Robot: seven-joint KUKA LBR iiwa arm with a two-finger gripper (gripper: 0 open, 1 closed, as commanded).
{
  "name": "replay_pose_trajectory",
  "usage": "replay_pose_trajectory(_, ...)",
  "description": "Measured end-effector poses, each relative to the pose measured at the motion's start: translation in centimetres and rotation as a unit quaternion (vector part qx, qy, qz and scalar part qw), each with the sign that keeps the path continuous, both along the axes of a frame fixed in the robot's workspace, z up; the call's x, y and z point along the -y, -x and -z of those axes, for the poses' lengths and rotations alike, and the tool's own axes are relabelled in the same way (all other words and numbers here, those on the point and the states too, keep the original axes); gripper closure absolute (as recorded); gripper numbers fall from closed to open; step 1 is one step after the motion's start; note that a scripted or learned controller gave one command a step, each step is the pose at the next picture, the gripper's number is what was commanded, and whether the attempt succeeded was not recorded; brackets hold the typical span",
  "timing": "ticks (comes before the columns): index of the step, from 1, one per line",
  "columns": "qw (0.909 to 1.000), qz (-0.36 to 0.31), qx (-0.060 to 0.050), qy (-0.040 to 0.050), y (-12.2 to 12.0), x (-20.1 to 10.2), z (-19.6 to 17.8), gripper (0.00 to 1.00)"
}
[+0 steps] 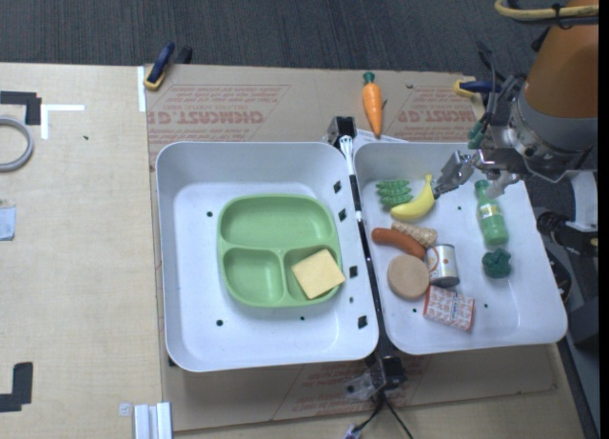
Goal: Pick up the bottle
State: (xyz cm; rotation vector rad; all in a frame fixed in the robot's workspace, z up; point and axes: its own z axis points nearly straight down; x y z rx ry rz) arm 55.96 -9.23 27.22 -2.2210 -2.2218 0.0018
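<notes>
Bottle (492, 217), pale translucent green with a lighter cap, is lying in the right bin (533, 318) toward the frame's right, its cap pointing up-frame. Claw (481, 169) is hovering just above that cap, fingers spread apart, gripping nothing.

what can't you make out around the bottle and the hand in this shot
- Hand: small and dark beneath the arm's wrist; whether it is open or shut cannot be told.
- Bottle: its cap end sits beside the hand's metal parts; contact cannot be told.
- Bottle label: too small to read.
- Small can: markings too small.
</notes>
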Motion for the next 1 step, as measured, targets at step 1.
replay_pose_trajectory(1,1.0,0.0,0.0,0.0005,-0.04,0.03,-0.94,1.0)
